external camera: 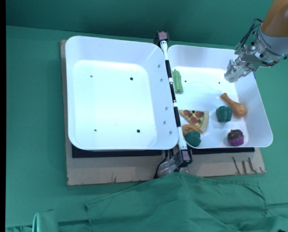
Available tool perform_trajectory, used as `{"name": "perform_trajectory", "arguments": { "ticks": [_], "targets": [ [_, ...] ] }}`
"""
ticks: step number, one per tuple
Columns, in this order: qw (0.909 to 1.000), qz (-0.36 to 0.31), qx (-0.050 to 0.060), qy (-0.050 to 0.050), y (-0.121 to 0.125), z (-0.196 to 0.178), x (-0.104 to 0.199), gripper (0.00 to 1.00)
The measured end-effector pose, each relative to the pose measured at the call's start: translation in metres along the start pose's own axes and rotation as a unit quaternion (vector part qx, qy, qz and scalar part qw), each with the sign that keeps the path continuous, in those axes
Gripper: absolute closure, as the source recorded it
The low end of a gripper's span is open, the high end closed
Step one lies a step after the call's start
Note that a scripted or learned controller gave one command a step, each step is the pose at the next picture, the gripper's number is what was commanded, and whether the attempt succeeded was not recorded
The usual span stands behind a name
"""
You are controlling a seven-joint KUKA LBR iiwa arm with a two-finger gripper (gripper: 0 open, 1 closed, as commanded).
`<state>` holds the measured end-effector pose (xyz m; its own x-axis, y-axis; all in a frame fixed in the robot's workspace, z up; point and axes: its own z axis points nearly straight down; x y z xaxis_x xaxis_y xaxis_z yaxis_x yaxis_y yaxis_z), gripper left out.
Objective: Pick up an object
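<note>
Spanning green cloth (33, 105), cardboard (86, 175) under two white bins (74, 47).

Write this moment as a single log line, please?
arm: over right bin | gripper: above far corner, holding nothing | nearest item: chicken drumstick | left bin: no toys

- Two bins sit side by side on the counter (33, 105).
- In the right bin (260, 129): pickle (177, 80) along its left wall, pizza slice (195, 117) and broccoli (193, 138) near its front-left corner, cupcake (235, 137) front-right, drumstick (234, 105) behind it.
</note>
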<state>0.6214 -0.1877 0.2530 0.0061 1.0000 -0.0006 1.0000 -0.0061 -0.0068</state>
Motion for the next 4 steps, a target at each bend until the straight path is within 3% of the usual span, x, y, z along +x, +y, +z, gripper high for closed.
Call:
{"name": "perform_trajectory", "arguments": {
  "ticks": [1, 2, 3, 4],
  "targets": [
    [1.0000, -0.001, -0.007, -0.001, -0.063, -0.073, 0.014, 1.00],
    [1.0000, -0.001, -0.002, 0.000, -0.097, -0.027, 0.032, 1.00],
    [0.9999, -0.003, -0.011, -0.003, -0.012, -0.092, 0.018, 1.00],
    [1.0000, 0.000, 0.000, 0.000, -0.063, -0.002, 0.020, 1.00]
  ]
}}
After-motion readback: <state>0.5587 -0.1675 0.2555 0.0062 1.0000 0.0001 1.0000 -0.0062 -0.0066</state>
